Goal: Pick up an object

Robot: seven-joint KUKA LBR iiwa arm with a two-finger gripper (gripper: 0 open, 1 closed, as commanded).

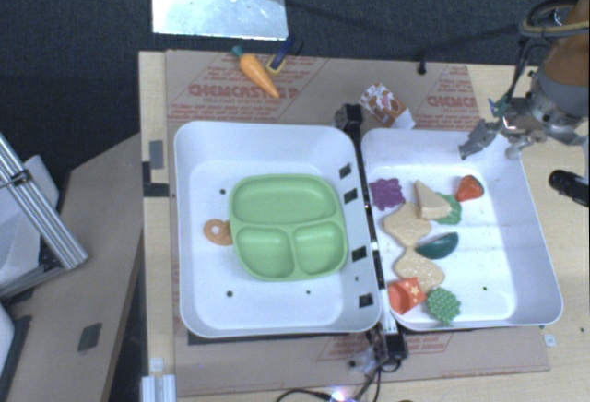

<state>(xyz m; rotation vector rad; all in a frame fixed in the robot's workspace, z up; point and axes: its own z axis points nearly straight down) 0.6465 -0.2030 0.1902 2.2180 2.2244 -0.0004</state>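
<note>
Gripper (495, 140) seen above the right bin's (530, 234) far edge, fingers spread apart with nothing between them, toy food pieces (419, 230) clustered in that bin, green divided plate (286, 225) lying in the left bin (198, 206).

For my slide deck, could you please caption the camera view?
Gripper, fingers open, hovers at the right bin's far edge above toy foods; the left bin holds a green divided plate.

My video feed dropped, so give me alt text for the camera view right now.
The end effector hangs above the right bin's far corner, with toy food pieces clustered toward that bin's left side. The left bin holds a green divided plate and a small pretzel; a toy carrot lies on the bench beyond.
</note>
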